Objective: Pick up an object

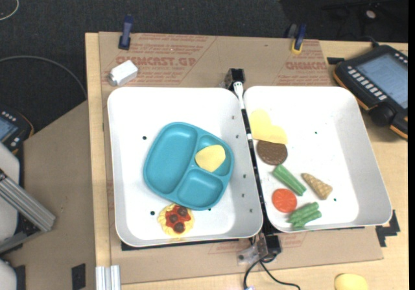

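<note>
The left bin (123, 152) holds a blue divided plate (175, 165) with a pale yellow chip-shaped piece (211, 157) in one compartment. A small pizza-like toy (175, 219) lies at that bin's front edge. In the right bin (337, 126) lie a yellow cheese slice (266, 126), a brown patty (271, 151), a green pod (288, 180), a red tomato slice (284, 200), a green bean bunch (303, 215) and a tan cone (316, 185).
A white block (123, 72) sits on the cardboard behind the left bin. Blue clamps (126, 30) (297, 36) hold the board's back edge. A black handheld pendant (379, 81) lies at the right. A yellow object (350, 281) sits at the bottom right.
</note>
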{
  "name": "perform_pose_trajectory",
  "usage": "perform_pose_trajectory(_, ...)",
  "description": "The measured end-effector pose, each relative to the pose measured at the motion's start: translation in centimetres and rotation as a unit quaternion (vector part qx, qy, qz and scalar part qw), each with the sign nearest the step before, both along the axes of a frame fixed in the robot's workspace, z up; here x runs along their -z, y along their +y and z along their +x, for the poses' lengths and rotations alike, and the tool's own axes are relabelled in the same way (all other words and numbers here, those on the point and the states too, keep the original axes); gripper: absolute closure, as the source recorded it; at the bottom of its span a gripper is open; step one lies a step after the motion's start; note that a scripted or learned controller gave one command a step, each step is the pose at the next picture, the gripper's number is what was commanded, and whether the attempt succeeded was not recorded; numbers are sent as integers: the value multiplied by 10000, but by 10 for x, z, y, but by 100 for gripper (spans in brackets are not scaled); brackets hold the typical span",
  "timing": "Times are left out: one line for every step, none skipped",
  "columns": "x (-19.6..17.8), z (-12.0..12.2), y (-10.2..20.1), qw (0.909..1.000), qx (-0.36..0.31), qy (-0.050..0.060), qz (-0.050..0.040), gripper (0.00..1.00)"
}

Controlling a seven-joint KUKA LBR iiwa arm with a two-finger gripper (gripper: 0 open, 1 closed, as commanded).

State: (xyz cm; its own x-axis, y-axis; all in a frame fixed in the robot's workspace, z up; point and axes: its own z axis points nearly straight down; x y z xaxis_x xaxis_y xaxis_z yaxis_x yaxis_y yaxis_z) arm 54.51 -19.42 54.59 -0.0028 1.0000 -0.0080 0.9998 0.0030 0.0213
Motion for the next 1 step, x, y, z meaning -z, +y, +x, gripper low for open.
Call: perform_pose_trajectory(-1, 1, 0, 10000, 9, 67, 13, 100)
